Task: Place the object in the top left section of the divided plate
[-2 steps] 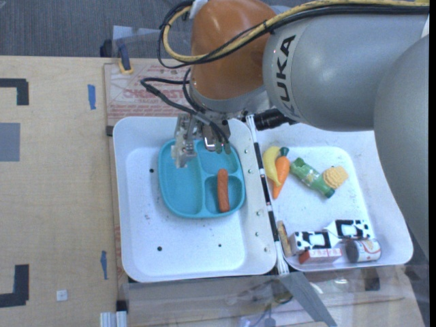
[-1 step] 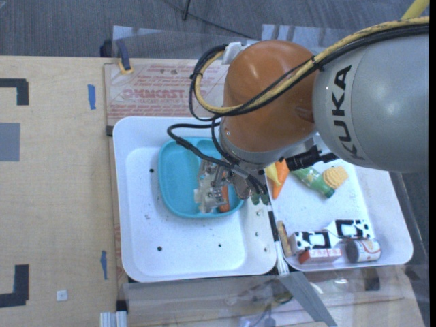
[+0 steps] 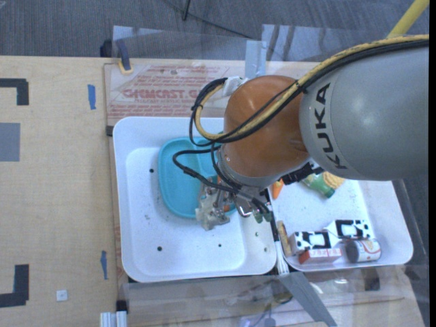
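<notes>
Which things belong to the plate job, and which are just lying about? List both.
Job: blue divided plate; hand at its edge.
Lying about, in the right bin: yellow-green item; black-and-white patterned boxes; small can.

I am looking at a robotics lab cell: a KUKA arm [image 3: 354, 114] is reaching over two white bins [image 3: 136, 251] sitting on a plywood counter [image 3: 54, 182], black corner marks [image 3: 17, 90] and blue tape [image 3: 91, 96] are showing on it, cables [image 3: 184, 5] are trailing across grey carpet.
</notes>
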You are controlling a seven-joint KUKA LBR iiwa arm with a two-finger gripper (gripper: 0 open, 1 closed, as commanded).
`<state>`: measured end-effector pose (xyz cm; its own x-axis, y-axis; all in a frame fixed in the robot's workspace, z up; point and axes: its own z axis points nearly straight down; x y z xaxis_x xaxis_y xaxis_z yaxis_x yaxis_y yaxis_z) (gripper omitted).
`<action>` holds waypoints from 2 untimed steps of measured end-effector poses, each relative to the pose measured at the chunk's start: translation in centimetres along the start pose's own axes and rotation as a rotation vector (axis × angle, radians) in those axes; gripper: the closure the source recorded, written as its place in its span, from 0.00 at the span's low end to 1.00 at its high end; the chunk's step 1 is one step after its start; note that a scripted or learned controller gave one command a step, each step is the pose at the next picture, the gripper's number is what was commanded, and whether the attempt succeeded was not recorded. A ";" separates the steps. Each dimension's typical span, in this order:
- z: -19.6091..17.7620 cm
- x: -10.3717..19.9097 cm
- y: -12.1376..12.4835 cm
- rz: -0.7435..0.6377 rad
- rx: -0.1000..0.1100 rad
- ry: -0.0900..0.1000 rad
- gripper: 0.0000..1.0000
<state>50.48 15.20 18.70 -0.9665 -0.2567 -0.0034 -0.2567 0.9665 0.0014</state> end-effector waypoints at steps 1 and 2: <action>1.9 -5.2 -0.5 -0.133 -0.001 -0.005 1.00; -3.8 -4.3 2.2 -0.206 -0.001 -0.004 1.00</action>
<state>54.10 18.42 22.47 -0.8934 -0.4492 -0.0078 -0.4492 0.8934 0.0008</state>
